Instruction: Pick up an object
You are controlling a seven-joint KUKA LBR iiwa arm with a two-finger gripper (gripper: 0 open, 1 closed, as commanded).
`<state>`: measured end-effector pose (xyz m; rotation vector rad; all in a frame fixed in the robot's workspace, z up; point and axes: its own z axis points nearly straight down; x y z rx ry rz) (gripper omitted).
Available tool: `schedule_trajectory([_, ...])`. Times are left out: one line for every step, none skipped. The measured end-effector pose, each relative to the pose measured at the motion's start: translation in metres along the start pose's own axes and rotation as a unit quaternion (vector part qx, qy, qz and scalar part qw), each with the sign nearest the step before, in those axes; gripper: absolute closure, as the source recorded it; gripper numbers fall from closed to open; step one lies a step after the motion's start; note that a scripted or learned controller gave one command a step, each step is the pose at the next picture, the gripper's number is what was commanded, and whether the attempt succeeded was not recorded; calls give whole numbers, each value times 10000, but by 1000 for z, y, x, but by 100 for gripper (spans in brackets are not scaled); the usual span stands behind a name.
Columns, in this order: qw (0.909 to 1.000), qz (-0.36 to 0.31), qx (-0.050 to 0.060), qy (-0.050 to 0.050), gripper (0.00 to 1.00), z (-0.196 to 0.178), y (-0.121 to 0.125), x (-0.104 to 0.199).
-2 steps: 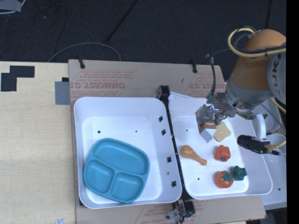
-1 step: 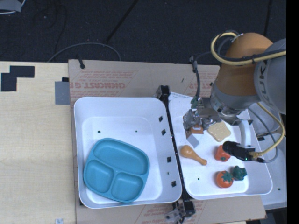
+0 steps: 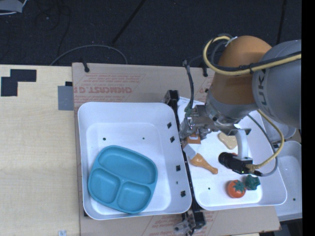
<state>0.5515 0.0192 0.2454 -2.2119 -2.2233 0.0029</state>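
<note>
Two white bins sit side by side on a cardboard sheet (image 3: 123, 82) on the pale surface (image 3: 34, 146). The left bin (image 3: 98, 113) holds a blue divided plate (image 3: 123, 179), lying flat toward its front left corner.

The arm (image 3: 246, 77) reaches over the right bin (image 3: 216, 195). Its end effector (image 3: 192, 132) is low at that bin's left edge, just beside the wall between the two bins and about halfway along it. Whether it is open or closed cannot be told, and nothing can be seen held in it.

The loose things all lie in the right bin. A small orange-brown piece (image 3: 194, 140) sits directly at the end effector's tip, by the left edge; whether they touch is unclear. A tan drumstick (image 3: 203, 163) lies just in front of it, near the left edge, narrow end pointing toward the front right corner. A pale beige piece (image 3: 228, 141) lies near the bin's middle. A tomato (image 3: 236, 190) rests near the front edge, toward the right corner, with a small green thing (image 3: 253, 182) just beside it on the right.
</note>
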Motion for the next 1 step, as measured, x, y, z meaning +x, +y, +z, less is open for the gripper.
schedule_trajectory([10000,0,-1,-4,100,-1,-5,47])
